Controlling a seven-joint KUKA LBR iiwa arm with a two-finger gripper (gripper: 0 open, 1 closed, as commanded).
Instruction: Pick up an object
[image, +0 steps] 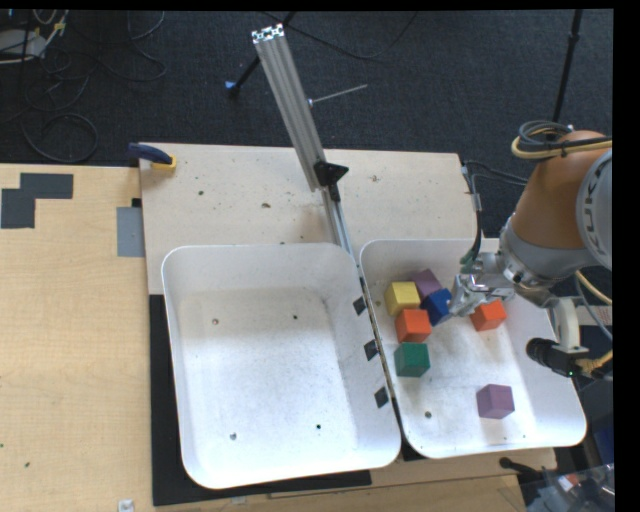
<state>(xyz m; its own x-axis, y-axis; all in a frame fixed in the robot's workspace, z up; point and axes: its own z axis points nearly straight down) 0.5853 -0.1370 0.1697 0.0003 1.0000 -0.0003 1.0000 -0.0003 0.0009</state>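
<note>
The right bin (560, 425) holds several small blocks. A yellow block (403, 295), a purple block (428, 281), a blue block (437, 306), an orange block (413, 324) and a green block (411, 358) cluster near its left wall. A second orange block (489, 315) lies to the right, and another purple block (494, 400) sits near the front. My gripper (463, 298) hangs low in the right bin between the blue block and the second orange block, close to both. Nothing is visibly held.
The left bin (200, 270) sits beside the right one, with black clips along the shared wall. A slanted aluminium post (296, 110) rises behind the bins. A blue and yellow clamp (152, 156) lies at the bench's back left corner.
</note>
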